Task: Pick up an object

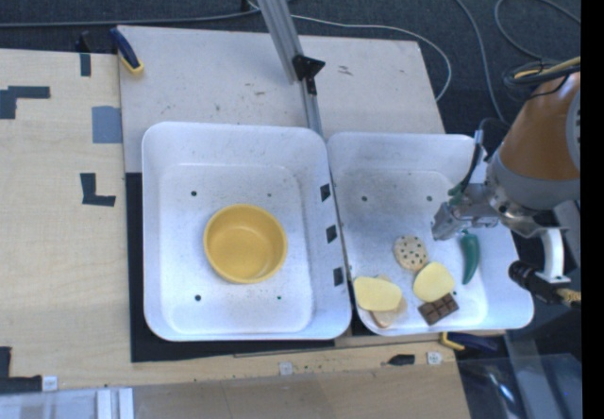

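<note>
My gripper (453,222) hangs over the right side of the right bin (377,176), reaching in from the right. A green chili pepper (469,257) lies just below and right of it. Left of the pepper sits a round speckled cookie (410,251). Along the bin's front lie a yellow slice (433,281), a brown chocolate piece (438,309) and another yellow piece (377,293) on top of a tan one. Nothing shows between the fingers.
The left bin (179,172) holds a yellow bowl (245,243). A metal pole (283,25) slants down to the seam between the bins. Cables lie on the dark floor at the upper right.
</note>
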Available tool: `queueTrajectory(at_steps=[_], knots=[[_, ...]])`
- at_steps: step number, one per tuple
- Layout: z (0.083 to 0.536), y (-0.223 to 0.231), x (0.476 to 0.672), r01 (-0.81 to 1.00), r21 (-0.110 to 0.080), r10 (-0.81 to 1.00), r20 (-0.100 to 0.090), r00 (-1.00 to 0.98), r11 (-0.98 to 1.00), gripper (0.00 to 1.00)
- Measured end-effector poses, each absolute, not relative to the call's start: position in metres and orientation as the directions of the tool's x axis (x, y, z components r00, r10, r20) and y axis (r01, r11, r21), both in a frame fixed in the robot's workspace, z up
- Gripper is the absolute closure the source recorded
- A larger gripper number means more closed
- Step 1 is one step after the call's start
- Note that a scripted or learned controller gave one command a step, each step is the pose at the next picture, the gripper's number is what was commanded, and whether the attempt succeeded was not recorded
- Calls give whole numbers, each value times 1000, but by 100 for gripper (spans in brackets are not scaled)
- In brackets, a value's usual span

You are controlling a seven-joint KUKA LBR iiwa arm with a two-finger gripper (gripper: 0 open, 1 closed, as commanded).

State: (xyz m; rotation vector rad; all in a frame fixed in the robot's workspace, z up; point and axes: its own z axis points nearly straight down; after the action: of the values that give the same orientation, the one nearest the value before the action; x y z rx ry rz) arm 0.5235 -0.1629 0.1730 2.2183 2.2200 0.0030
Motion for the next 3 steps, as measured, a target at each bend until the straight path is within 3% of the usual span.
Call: queueTrajectory(at_steps=[2, 3], knots=[[242, -163, 526, 1000, 2, 1000, 0, -1, 1, 100], [246, -118, 553, 1000, 0, 1000, 1, -4, 4, 100]])
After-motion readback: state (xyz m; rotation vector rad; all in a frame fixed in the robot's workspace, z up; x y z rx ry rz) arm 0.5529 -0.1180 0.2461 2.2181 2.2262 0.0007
